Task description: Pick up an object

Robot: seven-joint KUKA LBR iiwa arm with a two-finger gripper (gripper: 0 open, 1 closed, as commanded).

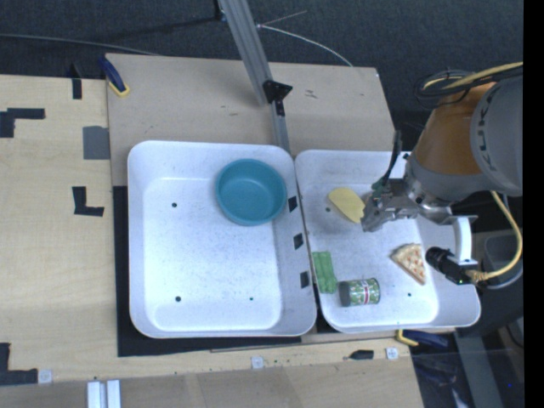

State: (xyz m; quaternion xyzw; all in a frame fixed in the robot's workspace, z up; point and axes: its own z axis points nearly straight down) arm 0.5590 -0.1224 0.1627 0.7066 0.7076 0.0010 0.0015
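Observation:
The right bin [442,313] holds a yellow wedge-shaped piece [344,203], a pizza slice [411,263], a green flat strip [324,271] and a small can lying on its side [360,292]. My gripper [376,212] hangs low over the right bin, just right of the yellow piece and close to touching it. Nothing shows between its fingers. The arm's grey body and orange band rise behind it at the right.
A blue bowl [250,191] sits in the left bin [170,262] near its upper right corner. A grey metal pole [246,41] slants down from the top to the divider between the bins. Cables loop beside the arm at the far right.

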